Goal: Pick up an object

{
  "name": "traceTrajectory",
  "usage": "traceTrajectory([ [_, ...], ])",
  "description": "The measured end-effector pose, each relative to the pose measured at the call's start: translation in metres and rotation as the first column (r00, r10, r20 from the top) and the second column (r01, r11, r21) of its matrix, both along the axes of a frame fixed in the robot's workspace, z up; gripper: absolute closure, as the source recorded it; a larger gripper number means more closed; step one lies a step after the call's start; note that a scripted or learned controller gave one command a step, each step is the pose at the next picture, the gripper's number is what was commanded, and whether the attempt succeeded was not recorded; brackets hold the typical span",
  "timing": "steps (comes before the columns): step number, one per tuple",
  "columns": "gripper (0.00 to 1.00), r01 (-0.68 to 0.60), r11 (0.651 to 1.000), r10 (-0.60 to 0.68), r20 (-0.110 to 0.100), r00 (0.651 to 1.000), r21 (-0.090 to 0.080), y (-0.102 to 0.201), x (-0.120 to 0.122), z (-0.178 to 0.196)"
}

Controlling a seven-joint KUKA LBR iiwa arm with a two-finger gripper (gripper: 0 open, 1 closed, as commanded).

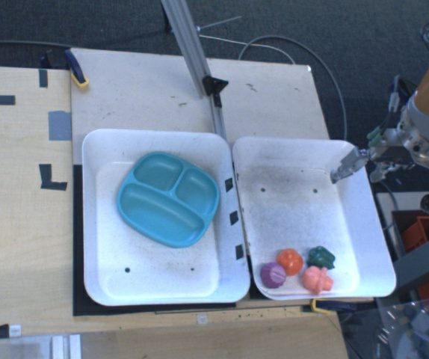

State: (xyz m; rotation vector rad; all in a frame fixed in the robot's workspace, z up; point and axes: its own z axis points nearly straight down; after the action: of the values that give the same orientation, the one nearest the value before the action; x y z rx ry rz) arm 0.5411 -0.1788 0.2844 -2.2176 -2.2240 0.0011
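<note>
The gripper [364,163] hangs at about three o'clock, above the right bin's [315,149] far right rim; whether it is spread or closed I cannot tell. Four small toy pieces cluster at five o'clock in that bin's near corner: an orange one [290,260], a purple one [273,275], a pink one [317,279] and a dark green one [321,257] (all lying close together, well apart from the gripper). The left bin [95,223] holds a blue divided plate [169,198].

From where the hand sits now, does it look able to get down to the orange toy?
Probably yes: the hand is above the right bin's far edge, and nothing covers the orange toy.
</note>
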Motion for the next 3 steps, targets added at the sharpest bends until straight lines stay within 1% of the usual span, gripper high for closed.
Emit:
traceTrajectory([
  [1,0.00,0.000,1.000,0.000,0.000,1.000,0.000,0.000,0.000,0.000],
  [2,0.00,0.001,1.000,-0.001,-0.005,1.000,0.000,0.000,0.003,-0.044],
  [3,0.00,0.001,1.000,-0.001,-0.005,1.000,0.000,0.000,0.002,-0.088],
])
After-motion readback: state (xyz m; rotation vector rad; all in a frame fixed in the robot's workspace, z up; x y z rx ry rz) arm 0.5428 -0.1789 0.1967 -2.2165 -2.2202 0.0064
